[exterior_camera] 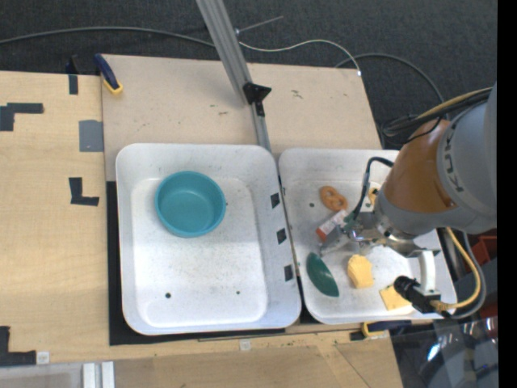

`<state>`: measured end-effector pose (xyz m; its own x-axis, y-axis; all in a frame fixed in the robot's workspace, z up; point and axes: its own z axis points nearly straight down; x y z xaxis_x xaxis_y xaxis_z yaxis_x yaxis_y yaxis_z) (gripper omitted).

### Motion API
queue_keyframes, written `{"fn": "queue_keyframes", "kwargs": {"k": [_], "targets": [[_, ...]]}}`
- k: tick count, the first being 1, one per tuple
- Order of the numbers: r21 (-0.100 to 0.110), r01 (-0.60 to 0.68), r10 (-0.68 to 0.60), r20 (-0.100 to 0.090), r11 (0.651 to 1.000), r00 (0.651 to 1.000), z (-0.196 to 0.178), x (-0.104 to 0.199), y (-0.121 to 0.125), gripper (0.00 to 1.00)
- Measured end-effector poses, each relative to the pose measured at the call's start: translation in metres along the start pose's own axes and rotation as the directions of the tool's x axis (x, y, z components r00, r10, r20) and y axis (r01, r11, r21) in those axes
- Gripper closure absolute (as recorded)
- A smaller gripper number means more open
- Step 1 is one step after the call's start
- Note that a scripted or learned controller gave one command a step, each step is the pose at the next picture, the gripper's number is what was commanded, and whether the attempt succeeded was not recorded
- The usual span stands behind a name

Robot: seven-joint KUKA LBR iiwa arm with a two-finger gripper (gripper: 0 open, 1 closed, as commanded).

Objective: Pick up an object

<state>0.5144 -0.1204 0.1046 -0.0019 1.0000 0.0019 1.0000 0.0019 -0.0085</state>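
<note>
Reaching in from the right, the arm (436,176) is hanging its claw (353,231) low over the right bin (303,168), near the middle of a loose cluster of small things. Whether the claw is released or clenched cannot be told; the wrist and cables are covering it from above.

Just left of the claw a small red and white piece (326,229) is lying, probably what the claw is going for, since it is the closest thing. A brown pretzel-like piece (330,196) is sitting a little above it. Below, a dark green leaf shape (322,275) is resting near the bin's left wall, with a yellow block (360,272) beside it and a second yellow piece (393,297) near the lower right corner, partly under a black part of the arm.

The left bin (137,168) is holding a teal bowl (190,204) well apart from all this, likely out of play for now. Both bins are sitting side by side on the tabletop (161,95), touching along their inner walls.
</note>
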Motion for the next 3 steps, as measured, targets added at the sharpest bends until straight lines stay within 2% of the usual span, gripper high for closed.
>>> {"fn": "queue_keyframes", "kwargs": {"k": [1,2,3], "targets": [[-0.007,-0.001,0.001,0.003,1.000,1.000,0.016,0.000,0.000,0.00],[-0.006,0.000,0.000,0.001,1.000,1.000,0.005,0.001,0.000,1.00],[-0.011,-0.001,0.001,0.002,1.000,1.000,-0.053,0.000,-0.008,1.00]]}}
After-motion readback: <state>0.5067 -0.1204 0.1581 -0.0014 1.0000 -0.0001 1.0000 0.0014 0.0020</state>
